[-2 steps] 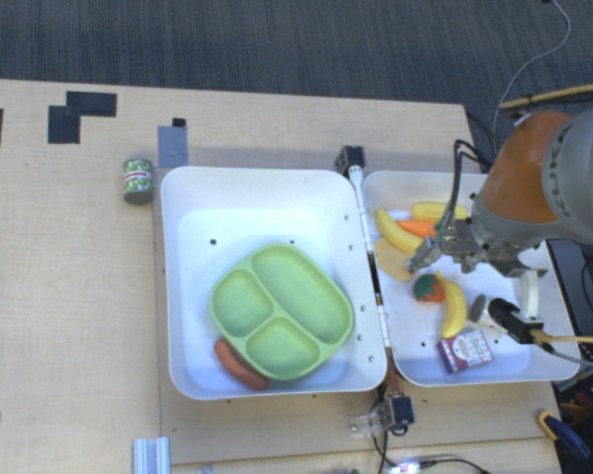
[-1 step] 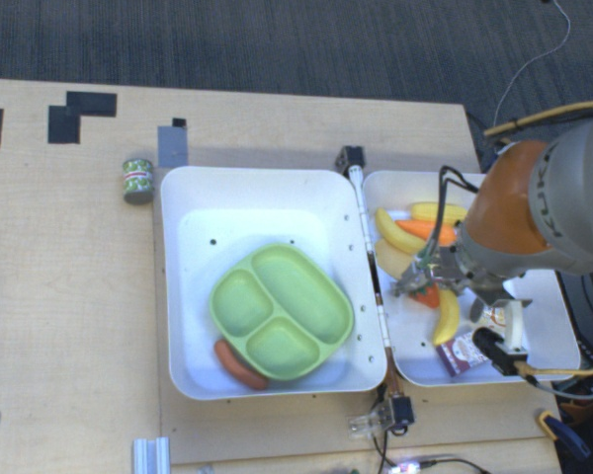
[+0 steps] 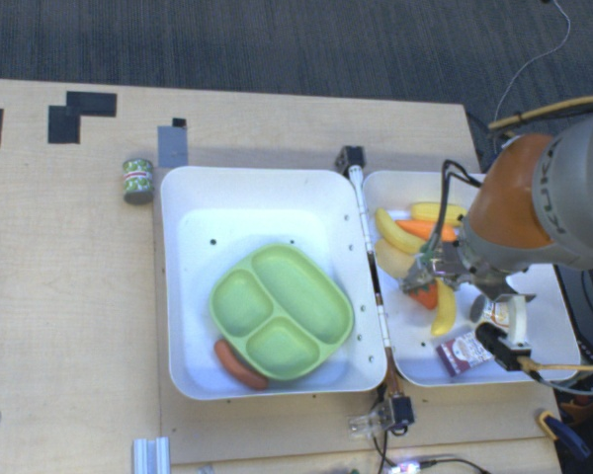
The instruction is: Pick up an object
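Looking down on my bench, I see the grey arm with its orange band (image 3: 509,200) reaching in from the right over the right-hand shallow white bin (image 3: 563,294). Its two-finger gripper (image 3: 427,273) hangs low among the toy food there, but I cannot tell from this slant what its state is, nor whether anything is caught in it. Just beside it lies an orange carrot-shaped piece (image 3: 443,309), with a yellow banana-shaped piece (image 3: 390,233) and another orange piece (image 3: 415,229) near the bin's far side. A small dark red packet (image 3: 463,354) rests near the bin's front edge, close under the wrist.

My left-hand shallow white bin (image 3: 193,205) carries a light green plastic plate with three compartments (image 3: 282,309), lying flat. A reddish-brown sausage-shaped piece (image 3: 235,365) pokes out from beneath the plate's front-left rim, touching it.

On the wooden bench (image 3: 59,294), a small green-and-white can (image 3: 137,180) lies just outside the left bin's far corner.
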`<state>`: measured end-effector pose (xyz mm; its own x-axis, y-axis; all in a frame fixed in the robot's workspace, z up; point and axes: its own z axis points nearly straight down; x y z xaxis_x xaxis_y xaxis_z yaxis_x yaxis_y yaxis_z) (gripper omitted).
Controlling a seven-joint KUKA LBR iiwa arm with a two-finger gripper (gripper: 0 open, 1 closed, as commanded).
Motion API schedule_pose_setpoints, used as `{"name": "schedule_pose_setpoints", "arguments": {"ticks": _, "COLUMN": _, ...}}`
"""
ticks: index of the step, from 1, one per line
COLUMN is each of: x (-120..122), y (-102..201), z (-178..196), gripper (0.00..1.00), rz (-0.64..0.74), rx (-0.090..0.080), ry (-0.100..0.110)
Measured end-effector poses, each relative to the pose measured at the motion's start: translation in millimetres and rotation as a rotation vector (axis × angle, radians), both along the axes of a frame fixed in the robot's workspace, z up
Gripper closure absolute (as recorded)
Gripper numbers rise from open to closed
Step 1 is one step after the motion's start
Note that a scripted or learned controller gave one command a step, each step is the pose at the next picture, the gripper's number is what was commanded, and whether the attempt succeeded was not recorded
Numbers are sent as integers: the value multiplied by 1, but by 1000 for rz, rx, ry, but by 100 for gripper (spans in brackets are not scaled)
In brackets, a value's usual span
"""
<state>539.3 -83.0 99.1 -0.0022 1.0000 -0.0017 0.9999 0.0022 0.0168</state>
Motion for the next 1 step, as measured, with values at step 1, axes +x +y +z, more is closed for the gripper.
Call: {"name": "schedule_pose_setpoints", "arguments": {"ticks": 1, "x": -17, "y": 55, "z": 86, "gripper": 100, "rz": 3, "rx": 3, "ry": 12}}
